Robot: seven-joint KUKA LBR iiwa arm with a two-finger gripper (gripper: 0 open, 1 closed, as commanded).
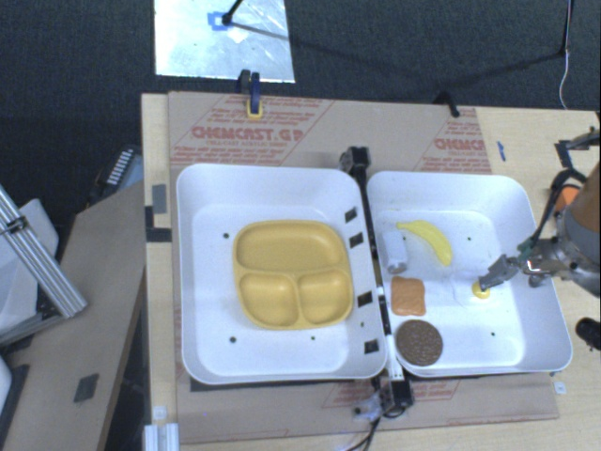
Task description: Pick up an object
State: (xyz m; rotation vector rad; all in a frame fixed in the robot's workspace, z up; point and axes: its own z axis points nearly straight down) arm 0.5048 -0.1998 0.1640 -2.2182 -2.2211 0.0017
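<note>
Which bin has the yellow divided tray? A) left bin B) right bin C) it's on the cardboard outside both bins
A: the yellow divided tray lies in the left bin; the right bin holds the banana, an orange piece and a brown disc.

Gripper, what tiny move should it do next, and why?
Probably sink a little further onto the yellow ring. The gripper sits right over it in the right bin, and nothing shows as held yet. The banana, cracker and cookie lie farther left.
</note>
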